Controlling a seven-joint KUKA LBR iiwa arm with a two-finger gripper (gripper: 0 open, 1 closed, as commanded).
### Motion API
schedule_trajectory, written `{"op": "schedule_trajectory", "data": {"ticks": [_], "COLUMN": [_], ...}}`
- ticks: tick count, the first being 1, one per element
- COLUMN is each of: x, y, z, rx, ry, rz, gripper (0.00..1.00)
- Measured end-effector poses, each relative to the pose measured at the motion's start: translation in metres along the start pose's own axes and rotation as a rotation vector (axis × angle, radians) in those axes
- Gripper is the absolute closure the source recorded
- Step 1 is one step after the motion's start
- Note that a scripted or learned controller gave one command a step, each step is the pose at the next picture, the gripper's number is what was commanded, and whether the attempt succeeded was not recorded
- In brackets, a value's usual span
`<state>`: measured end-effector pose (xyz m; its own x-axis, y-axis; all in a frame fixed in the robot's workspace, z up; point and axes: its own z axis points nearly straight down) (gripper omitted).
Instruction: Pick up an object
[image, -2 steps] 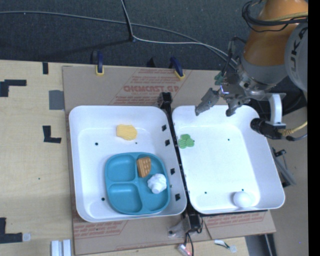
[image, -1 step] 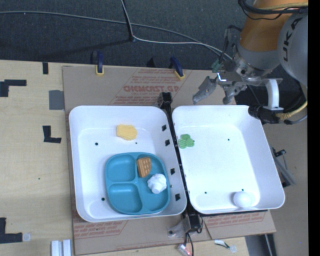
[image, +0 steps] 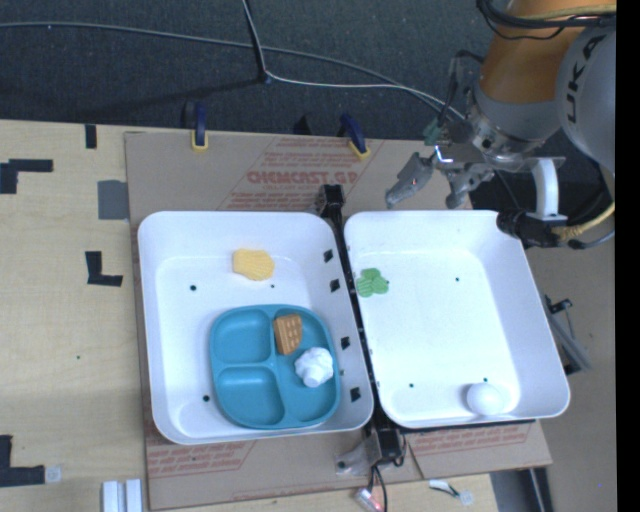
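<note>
We are seeing two-finger metal hand (image: 432, 180) hovering open, empty, beyond right shallow white plastic bin (image: 520, 300); small green leafy toy (image: 372, 283) lying ungrasped; pick not begun.

tray (image: 240, 385) in left bin (image: 160, 300); ball (image: 488, 398) in right bin (image: 520, 290)

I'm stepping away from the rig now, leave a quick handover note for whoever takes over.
Gripper: open, holding nothing, above the right white bin's far rim.
Right bin: small green leafy piece near the left wall, white ball in the near corner.
Left white bin: yellow lump, blue divided tray holding a tan waffle piece and white crumpled lump.
Done: nothing picked.
Left: descend, grasp one object, lift.
</note>
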<state>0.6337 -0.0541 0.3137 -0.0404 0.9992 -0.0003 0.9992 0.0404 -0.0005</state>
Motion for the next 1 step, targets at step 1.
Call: {"op": "schedule_trajectory", "data": {"ticks": [1], "x": [0.0], "y": [0.0], "z": [0.0], "rx": [0.0], "ry": [0.0], "rz": [0.0], "gripper": [0.0]}}
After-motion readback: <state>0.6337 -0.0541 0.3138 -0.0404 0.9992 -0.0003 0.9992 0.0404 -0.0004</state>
